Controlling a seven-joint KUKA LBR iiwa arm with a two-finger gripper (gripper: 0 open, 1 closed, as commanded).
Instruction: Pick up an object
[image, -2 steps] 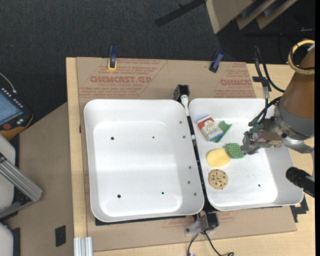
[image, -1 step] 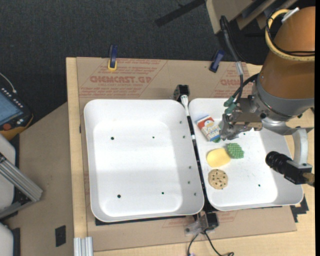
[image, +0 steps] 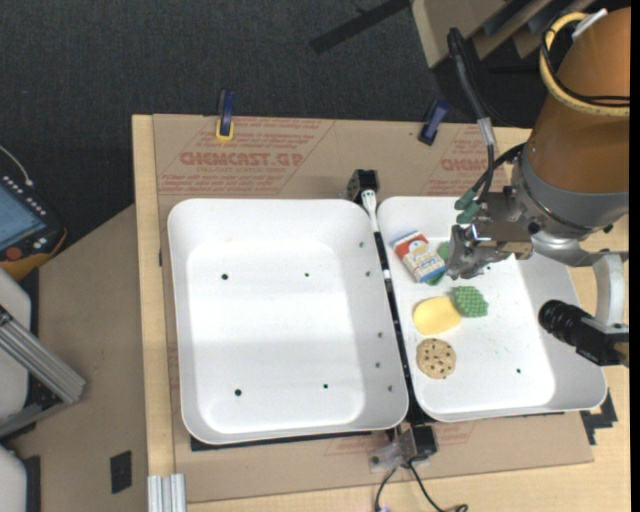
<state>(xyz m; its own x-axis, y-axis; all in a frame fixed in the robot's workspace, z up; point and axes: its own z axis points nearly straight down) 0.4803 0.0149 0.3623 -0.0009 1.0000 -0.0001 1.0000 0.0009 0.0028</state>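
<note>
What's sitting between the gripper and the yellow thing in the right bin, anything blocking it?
Nothing visible blocks it. The gripper hangs just above the yellow object, with bare bin floor between. The green object touches its right side, the small carton lies up-left, and the cookie lies below.

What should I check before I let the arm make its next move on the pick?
1. Targets in the right bin: ok. The small box, green piece, yellow piece and cookie all lie in it.
2. Gripper over a target: ok. It sits just right of the small box, above the green piece.
3. Object held between the fingers: cannot tell. The wrist hides them.
4. Crowding: not ok. The yellow piece touches the green piece, and the box lies close above them.
5. Bin wall clearance: ok. The gripper is away from the right bin's walls.
</note>
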